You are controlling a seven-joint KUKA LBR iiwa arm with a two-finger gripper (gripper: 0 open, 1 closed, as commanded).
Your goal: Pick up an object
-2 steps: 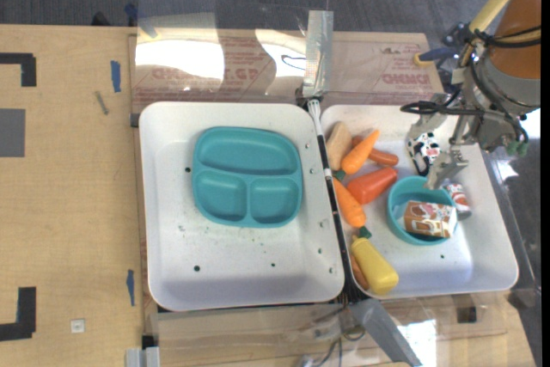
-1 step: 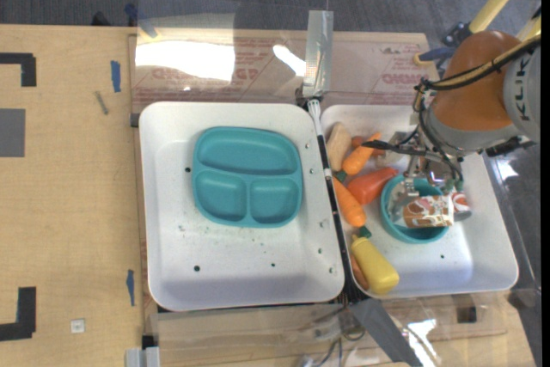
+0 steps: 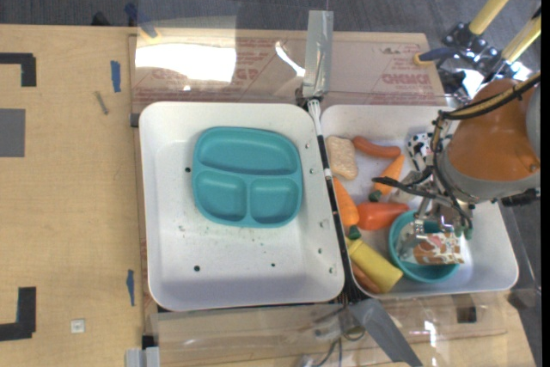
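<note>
While poised over teal bowl in right bin: jaws state cannot tell; advise descending centred on patterned packet, clear of yellow block.

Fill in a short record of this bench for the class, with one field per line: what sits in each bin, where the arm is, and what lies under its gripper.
left bin: a teal divided plate
right bin: toy foods, among them a sausage, a carrot, a yellow piece, plus a teal bowl
arm: reaches in from the right, over the right bin
gripper: above the teal bowl
in the bowl: a small colourful packet
grip: not clear from this view
</note>
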